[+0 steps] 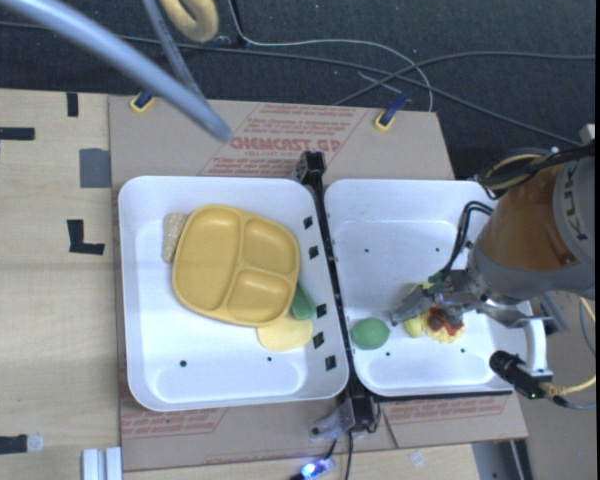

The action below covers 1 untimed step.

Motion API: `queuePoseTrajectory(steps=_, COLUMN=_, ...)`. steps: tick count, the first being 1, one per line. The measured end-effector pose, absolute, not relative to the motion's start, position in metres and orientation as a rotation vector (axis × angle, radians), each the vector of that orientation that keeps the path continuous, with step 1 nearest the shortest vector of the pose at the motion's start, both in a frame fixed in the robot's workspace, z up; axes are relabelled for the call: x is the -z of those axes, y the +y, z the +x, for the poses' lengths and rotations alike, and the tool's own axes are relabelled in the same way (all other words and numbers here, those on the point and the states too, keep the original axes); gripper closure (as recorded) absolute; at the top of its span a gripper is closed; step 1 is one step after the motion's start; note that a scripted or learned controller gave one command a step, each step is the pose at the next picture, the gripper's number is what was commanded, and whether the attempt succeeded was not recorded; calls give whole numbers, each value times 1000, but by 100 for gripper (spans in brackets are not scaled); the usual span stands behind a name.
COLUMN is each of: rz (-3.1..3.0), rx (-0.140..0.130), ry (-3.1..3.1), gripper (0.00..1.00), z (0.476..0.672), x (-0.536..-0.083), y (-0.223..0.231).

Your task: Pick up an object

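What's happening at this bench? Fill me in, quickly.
A grey robot arm has reached into the right bin, its claw low over a small yellow and red object. Whether it has a hold on that piece is not clear. A green round object lies just beside it. In the left bin, a yellow divided tray rests on top of a few other items, untouched.

Red printed lettering (280,140) runs across the far strip of the flat brown cardboard sheet (420,153) under the bins; it is too blurred to make out with certainty.
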<state>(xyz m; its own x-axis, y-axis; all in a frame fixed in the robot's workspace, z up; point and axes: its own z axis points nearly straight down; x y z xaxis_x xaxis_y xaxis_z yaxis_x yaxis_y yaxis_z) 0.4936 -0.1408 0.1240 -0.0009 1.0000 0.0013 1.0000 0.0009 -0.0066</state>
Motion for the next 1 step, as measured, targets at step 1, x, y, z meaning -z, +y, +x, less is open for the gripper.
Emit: queuePoseTrajectory(steps=1, rz=-2231, rx=-1, ry=-2225, gripper=0, z=495, x=-88, y=-144)
